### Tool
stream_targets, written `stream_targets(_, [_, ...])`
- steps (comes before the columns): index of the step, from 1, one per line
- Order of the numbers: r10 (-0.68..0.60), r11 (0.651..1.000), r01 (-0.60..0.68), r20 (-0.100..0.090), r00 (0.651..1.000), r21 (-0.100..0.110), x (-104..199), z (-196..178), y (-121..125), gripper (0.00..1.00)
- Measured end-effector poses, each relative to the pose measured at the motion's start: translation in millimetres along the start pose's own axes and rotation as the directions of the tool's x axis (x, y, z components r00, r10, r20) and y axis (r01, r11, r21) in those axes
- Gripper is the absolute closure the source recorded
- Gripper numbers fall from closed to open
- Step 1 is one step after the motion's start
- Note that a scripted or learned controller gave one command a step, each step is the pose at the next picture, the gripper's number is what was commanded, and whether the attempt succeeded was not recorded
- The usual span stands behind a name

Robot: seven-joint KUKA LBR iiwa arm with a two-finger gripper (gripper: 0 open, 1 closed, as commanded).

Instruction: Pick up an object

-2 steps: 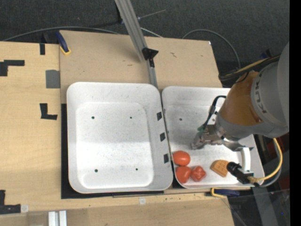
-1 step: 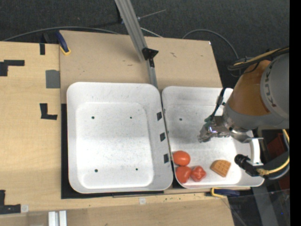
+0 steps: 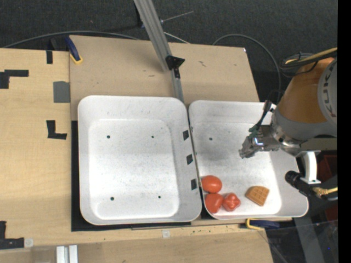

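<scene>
Gripper (image 3: 248, 148) hovers over the right bin (image 3: 219, 116); you cannot tell its finger spacing. Red objects (image 3: 211, 184), (image 3: 231, 202) and a tan waffle piece (image 3: 257, 194) lie at its six o'clock.

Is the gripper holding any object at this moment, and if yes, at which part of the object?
Nothing is held. The gripper hangs above bare floor of the right bin, apart from the red pieces and the tan waffle piece.
</scene>
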State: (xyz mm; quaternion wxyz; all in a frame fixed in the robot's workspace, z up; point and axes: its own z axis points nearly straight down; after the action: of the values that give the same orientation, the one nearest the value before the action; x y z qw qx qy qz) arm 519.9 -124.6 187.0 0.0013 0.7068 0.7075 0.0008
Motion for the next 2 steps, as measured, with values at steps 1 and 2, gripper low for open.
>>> stream_targets(1, [-0.002, 1.0, 0.002, 0.0, 1.0, -0.002, 5, -58, 9, 1.0])
stream_targets(2, [-0.005, 1.0, 0.005, -0.002, 1.0, 0.005, 66, -47, 9, 1.0])
